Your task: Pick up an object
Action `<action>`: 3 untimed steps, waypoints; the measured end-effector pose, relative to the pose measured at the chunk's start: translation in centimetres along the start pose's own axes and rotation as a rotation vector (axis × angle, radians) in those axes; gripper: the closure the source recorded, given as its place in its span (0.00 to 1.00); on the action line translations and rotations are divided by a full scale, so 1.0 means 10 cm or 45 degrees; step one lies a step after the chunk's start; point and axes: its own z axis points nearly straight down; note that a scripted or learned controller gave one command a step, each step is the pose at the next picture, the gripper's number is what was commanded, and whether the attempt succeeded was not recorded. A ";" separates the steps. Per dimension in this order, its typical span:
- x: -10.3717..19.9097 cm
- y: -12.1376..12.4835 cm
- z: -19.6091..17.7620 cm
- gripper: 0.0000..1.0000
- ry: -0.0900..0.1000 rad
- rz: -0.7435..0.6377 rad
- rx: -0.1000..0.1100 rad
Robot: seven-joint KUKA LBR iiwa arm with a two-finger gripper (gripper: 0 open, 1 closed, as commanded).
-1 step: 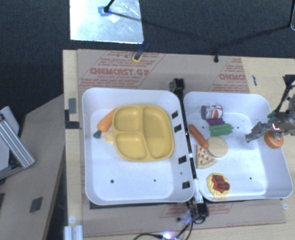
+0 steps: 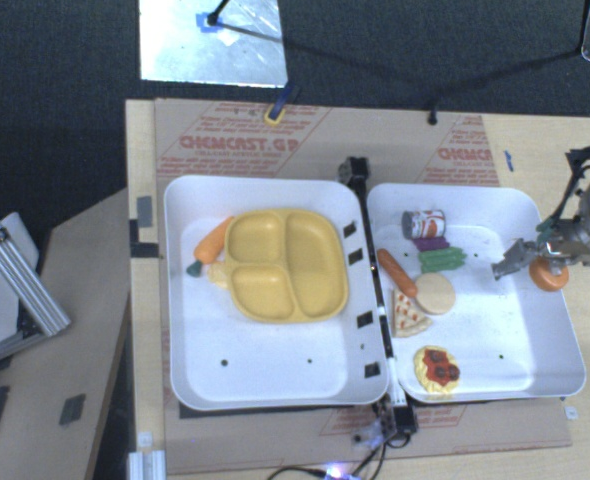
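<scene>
My gripper (image 2: 508,263) reaches in from the right edge and hangs over the right side of the right bin (image 2: 550,368), with nothing visibly in it. To its left lie a small can (image 2: 424,223), a purple piece (image 2: 432,243), a green vegetable (image 2: 442,259), a sausage (image 2: 396,270), a round bun (image 2: 435,293), a pizza slice (image 2: 408,315) and a spaghetti piece (image 2: 437,367). An orange round thing (image 2: 549,276) sits just beneath the gripper's body; whether it is a toy or part of the arm is unclear.
The left bin (image 2: 205,368) holds a yellow divided plate (image 2: 280,265) with a carrot (image 2: 212,241) beside its left rim. A black divider (image 2: 371,288) runs between the bins. Bare white floor shows in the right bin's lower right.
</scene>
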 end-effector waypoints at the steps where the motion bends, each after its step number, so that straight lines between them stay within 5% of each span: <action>1: 0.00 0.05 0.61 0.00 0.002 0.002 0.004; 2: 0.05 0.08 1.11 0.00 0.012 -0.005 0.000; 3: 0.01 0.09 0.98 1.00 -0.002 -0.003 -0.011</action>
